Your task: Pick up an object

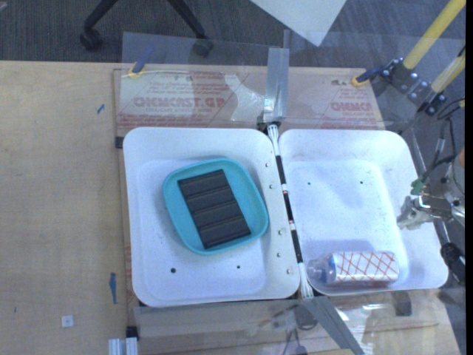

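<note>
In the right bin (pixel 414 161) (near corner), a red-checked bottle (pixel 356 267).

Bright, even overhead light; slightly soft picture

White bins (pixel 336 183) nearly blow out; faint bluish shadow lies beside the bottle (pixel 358 267) at five o'clock; clear sheeting glints at twelve; corners look mildly blurred.

A wooden bench (pixel 52 198) bears two white bins side by side, the left bin (pixel 148 272) touching the right bin (pixel 414 168) along a central seam. Beyond the bench, an office chair base (pixel 140 6) stands on grey carpet (pixel 44 6), near a pale board (pixel 295 2).
</note>
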Motion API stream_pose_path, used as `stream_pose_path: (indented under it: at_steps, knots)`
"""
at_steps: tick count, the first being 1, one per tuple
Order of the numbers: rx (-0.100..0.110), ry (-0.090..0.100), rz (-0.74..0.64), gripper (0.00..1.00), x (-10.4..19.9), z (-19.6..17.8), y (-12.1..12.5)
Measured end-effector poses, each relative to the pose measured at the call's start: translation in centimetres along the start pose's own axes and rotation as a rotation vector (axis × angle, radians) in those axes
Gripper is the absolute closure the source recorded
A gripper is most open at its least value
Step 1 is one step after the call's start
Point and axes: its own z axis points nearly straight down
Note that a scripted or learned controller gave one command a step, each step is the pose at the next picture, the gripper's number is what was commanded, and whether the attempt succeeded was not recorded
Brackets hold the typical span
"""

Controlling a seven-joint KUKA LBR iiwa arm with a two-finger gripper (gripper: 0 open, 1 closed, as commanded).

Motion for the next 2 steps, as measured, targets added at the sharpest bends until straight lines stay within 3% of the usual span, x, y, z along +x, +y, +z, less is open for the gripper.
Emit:
stream_pose_path:
  at_steps: [1,2]
  knots:
    - [0.000,0.000,0.000,0.00,0.0,0.0,0.0]
    - [-0.007,0.001,-0.155,0.00,2.7,10.8,-0.3]
